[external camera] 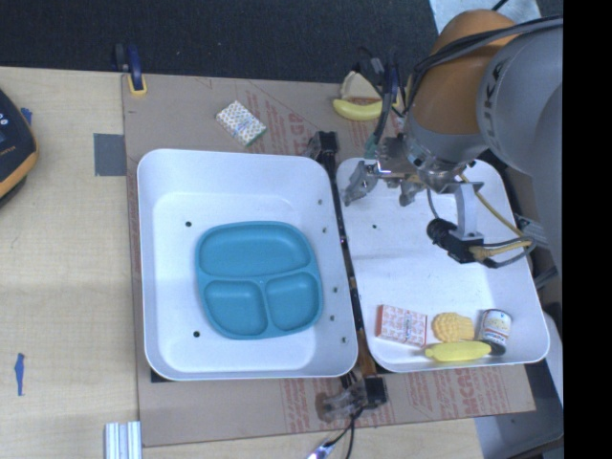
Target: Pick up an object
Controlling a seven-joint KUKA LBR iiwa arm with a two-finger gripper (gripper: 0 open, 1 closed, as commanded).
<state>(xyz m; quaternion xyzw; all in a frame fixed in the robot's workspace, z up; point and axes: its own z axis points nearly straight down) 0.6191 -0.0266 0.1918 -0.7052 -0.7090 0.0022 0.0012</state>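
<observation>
The gripper (pixel 382 187) is hovering over the far end of the right bin (pixel 406 266), its fingers (pixel 356 188) spreading apart with nothing between them; a small red-and-white packet (pixel 401 324), a round yellow biscuit-like piece (pixel 452 327), a yellow banana-shaped toy (pixel 458 352) and a small tin can (pixel 494 328) are lying along the near edge of that bin, well apart from the gripper; a blue divided plate (pixel 258 277) is sitting in the left bin (pixel 172 189); a patterned packet (pixel 240 121) is lying on the table (pixel 57 256) beyond the bins.
</observation>
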